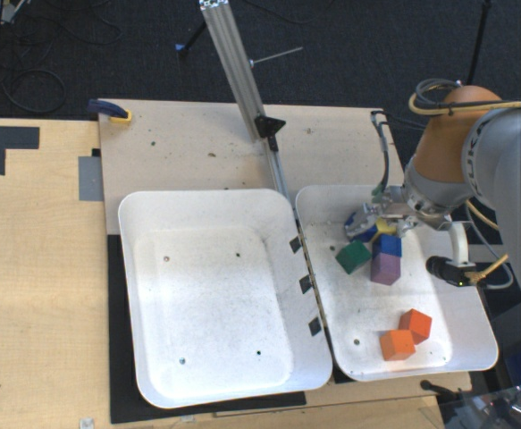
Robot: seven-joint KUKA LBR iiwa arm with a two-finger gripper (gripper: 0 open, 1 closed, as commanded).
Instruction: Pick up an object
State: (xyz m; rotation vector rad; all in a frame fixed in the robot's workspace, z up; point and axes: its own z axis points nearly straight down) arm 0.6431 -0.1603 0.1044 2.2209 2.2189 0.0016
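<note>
In the right bin [457, 365], a cluster of blocks lies at the far middle: a green block [353, 256], a purple block [385, 267], a blue block [390, 245], a small yellow piece [387, 229] and another blue piece [361, 232]. Two orange blocks [415, 323] [397, 344] sit apart from it near the front edge. My gripper [381, 214] is low over the far side of the cluster, right at the yellow and blue pieces. The wrist hides where it meets them.
The left bin [153, 206] lies beside the right one, with black clips [305, 282] along the shared edge. A slanted aluminium post [238, 70] rises behind the bins. A blue clamp [110, 110] sits at the board's far left corner. Cables [470, 271] hang by the arm.
</note>
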